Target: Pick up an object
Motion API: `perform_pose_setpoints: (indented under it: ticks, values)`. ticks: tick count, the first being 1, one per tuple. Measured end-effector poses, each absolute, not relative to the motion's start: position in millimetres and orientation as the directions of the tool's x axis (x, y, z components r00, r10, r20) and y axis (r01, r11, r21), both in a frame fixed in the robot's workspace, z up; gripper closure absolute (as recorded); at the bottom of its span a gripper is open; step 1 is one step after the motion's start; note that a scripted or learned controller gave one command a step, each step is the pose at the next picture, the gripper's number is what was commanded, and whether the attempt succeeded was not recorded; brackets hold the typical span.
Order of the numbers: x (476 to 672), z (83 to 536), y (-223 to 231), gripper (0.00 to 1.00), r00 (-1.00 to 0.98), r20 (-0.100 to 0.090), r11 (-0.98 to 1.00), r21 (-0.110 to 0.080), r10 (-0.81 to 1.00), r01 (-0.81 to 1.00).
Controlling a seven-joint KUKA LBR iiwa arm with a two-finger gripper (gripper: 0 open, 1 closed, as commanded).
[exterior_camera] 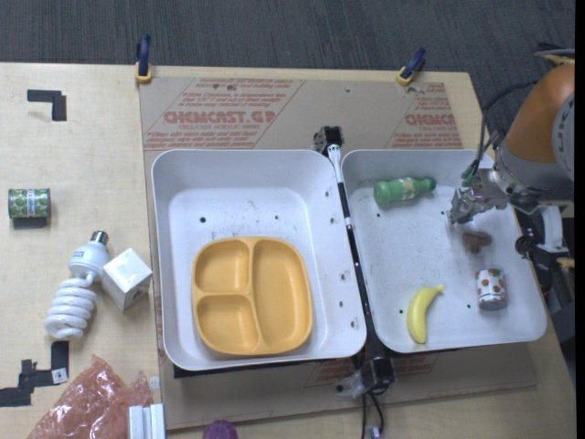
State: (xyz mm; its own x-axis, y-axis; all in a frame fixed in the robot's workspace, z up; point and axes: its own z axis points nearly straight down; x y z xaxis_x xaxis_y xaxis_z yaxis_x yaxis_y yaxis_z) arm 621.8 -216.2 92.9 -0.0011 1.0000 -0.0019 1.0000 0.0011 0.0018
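Gripper (pixel 464 204) sits low over the right bin (pixel 439 337), near its far right wall; cannot tell whether it is released or clenched. Just below it lies a small brown object (pixel 476 240). Same bin: green bottle (pixel 402 190), banana (pixel 420 312), can (pixel 492 289); left bin (pixel 174 245) holds a yellow plate (pixel 251 294).

Yellow-orange tray (pixel 252 295), green bottle (pixel 402 190), yellow banana (pixel 420 312), white bins (pixel 174 245), red-spotted wht can (pixel 492 288)

Open floor between bottle (pixel 403 190) and banana (pixel 420 312)
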Motion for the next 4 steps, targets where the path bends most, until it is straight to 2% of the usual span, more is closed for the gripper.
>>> perform_pose_setpoints:
  ticks: [1,2,3,4]
  values:
    - [622.2,92.7,-213.8,0.00,-0.003,0.003,0.003,0.000,1.000,1.000]
    - [656.9,91.1,-171.5,0.00,-0.004,0.001,0.004,-0.010,1.000,1.000]
    - [595.4,92.3,-126.5,0.00,0.001,-0.001,-0.001,0.000,1.000,1.000]
    - [596.3,102.9,-127.1,1.00,0.003,-0.002,-0.003,0.003,1.000,1.000]
